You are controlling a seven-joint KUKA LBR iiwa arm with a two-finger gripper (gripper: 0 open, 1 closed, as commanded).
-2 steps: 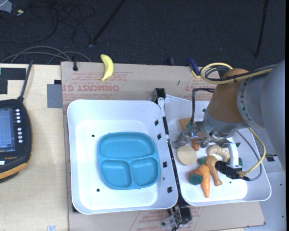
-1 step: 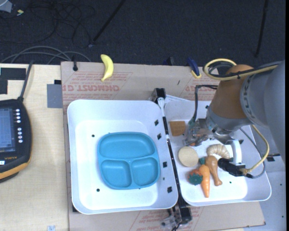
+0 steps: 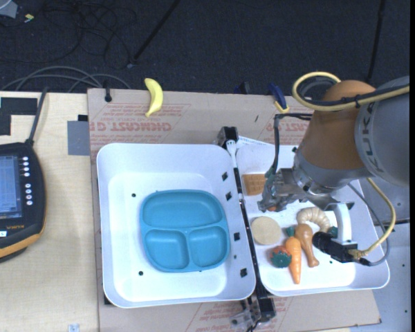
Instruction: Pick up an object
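Note:
My gripper (image 3: 271,200) hangs low in the right bin (image 3: 373,272), near its left wall. A tan block (image 3: 252,183) lies just left of it. A beige round disc (image 3: 266,230) sits right below it. Further toward the front lie an orange carrot (image 3: 294,259) with a green end (image 3: 282,259), a brown drumstick (image 3: 306,241) and a pale curved pastry (image 3: 314,217). Nothing shows between the gripper's tips.
The left bin (image 3: 117,185) holds a blue divided plate (image 3: 185,228). A yellow banana (image 3: 153,96) lies on the cardboard behind the bins. A teach pendant (image 3: 10,196) rests at the far left. The arm's grey and orange body (image 3: 346,137) covers the right bin's back part.

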